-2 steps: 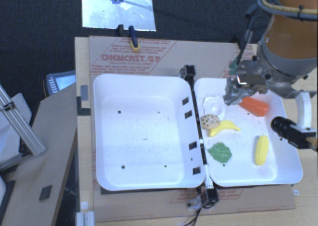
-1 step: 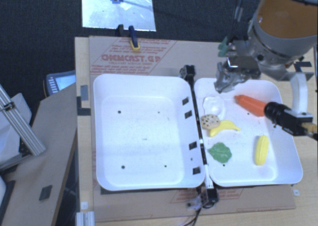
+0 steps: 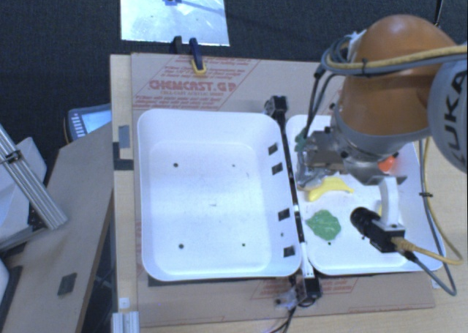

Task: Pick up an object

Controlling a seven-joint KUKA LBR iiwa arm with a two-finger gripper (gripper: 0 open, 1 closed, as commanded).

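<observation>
Gripper point(image 3: 316, 165) is low in the right bin point(image 3: 409, 262), just above the yellow banana-shaped piece point(image 3: 329, 189); jaw state can't be told. Banana looks light, stiff, slick plastic; best grabbed across its narrow middle. Green piece point(image 3: 323, 224) lies just nearer.

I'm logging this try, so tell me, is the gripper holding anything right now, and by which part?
It cannot be told. The gripper is low in the right bin, just above the yellow object, with the green object lying apart.

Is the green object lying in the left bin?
No, the green object lies in the right bin, just below the yellow banana-shaped piece.
</observation>
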